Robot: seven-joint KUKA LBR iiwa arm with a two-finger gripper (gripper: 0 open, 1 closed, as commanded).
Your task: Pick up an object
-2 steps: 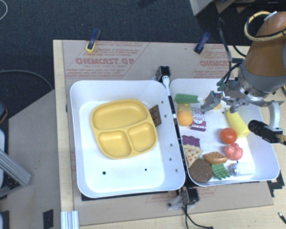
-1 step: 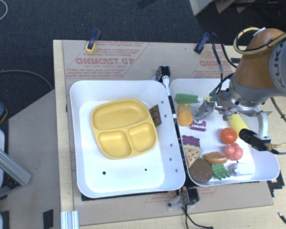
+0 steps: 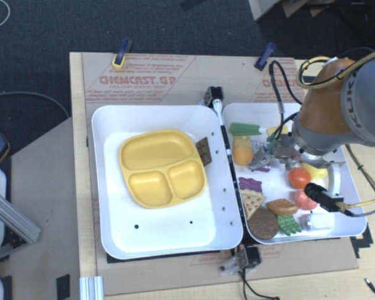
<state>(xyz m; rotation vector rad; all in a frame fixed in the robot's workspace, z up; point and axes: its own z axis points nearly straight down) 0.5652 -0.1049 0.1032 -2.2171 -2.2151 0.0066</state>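
Over the right bin (image 3: 356, 227), among toy foods, we found the end effector (image 3: 262, 161) lowered; its grip we couldn't tell.

Yellow divided plate (image 3: 161, 176) in white left bin (image 3: 106, 186). Right bin (image 3: 347, 227) white: green stick (image 3: 245, 129), orange ball (image 3: 242, 154), purple grapes (image 3: 250, 184), red tomato (image 3: 299, 178), brown cookie (image 3: 263, 224). Arm (image 3: 344, 105) grey, orange band.

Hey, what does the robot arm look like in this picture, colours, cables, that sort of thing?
The arm is bulky and rounded, grey, with a wide orange band above the wrist. Black cables loop along it near the band, with a yellowish one beside them. Below the band sits a grey metal wrist leading to the gripper, which looks small, metallic and grey.
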